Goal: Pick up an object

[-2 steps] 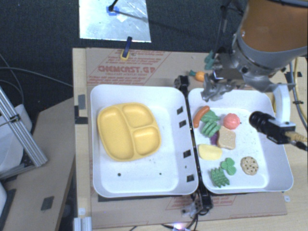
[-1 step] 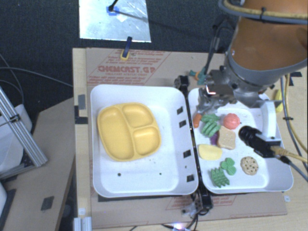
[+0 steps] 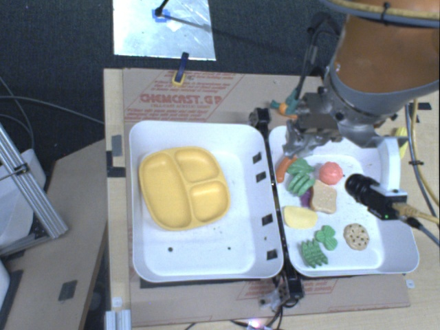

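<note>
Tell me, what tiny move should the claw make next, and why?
Probably a short drop straight down. The claw hangs over the far end of the right bin, just above the carrot and the green leafy piece, and the view shows nothing held in it. Lowering would bring it to those toys.

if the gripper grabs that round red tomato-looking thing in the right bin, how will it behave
The round red tomato-like toy looks smooth and rounded, so it may slip from a pinch or roll if nudged. It seems small and probably light. The toast-shaped piece touching it might stop it rolling that way.

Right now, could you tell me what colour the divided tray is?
Pale yellow divided tray, clearest in the camera view.
</note>
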`<state>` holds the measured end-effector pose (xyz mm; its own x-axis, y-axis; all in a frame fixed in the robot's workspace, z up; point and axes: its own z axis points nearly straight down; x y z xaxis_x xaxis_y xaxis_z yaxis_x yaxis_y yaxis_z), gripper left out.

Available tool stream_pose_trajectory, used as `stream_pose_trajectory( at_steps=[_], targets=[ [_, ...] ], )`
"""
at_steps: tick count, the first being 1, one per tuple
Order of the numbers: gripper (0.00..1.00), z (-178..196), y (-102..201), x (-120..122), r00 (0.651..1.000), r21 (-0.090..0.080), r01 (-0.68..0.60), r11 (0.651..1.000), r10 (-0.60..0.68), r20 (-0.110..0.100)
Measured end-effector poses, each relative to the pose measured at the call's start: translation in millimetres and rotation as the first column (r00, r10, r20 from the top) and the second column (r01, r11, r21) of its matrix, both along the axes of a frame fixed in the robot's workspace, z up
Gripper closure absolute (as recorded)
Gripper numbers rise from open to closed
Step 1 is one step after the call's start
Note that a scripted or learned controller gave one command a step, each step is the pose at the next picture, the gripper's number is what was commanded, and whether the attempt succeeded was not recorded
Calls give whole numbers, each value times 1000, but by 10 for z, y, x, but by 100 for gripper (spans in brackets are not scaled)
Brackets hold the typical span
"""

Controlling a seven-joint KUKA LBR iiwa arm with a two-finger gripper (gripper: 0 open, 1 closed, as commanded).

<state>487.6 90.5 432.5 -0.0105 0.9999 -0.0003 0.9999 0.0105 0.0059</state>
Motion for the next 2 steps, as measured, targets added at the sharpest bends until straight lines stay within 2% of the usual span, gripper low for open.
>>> stream_pose_trajectory(
  at_steps=[1, 2],
  targets=[
    [100, 110, -2, 7, 1000, 0, -5, 1000, 5, 3],
    [0, 105, -1, 6, 1000, 0, -5, 1000, 5, 2]
  ],
)
